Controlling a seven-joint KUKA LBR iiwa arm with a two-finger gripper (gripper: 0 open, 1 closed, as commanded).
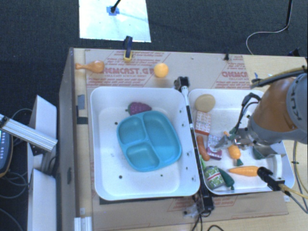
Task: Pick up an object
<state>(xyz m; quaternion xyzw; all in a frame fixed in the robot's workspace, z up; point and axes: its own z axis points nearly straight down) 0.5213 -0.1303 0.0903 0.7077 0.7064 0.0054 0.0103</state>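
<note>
Bright, even overhead light, soft shadows, slight overall blur, whites mildly washed out.

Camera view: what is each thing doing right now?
blue tray: flat in the left bin, nothing in it
purple toy: touching the blue tray's far edge
carrot: on its side in the right bin
orange ball: on the cardboard behind the bins
gripper: low over the right bin's toys

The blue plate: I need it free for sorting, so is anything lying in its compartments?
Empty. All three compartments of the blue plate show bare blue; the purple item lies beside its upper edge, in the left bin.
</note>
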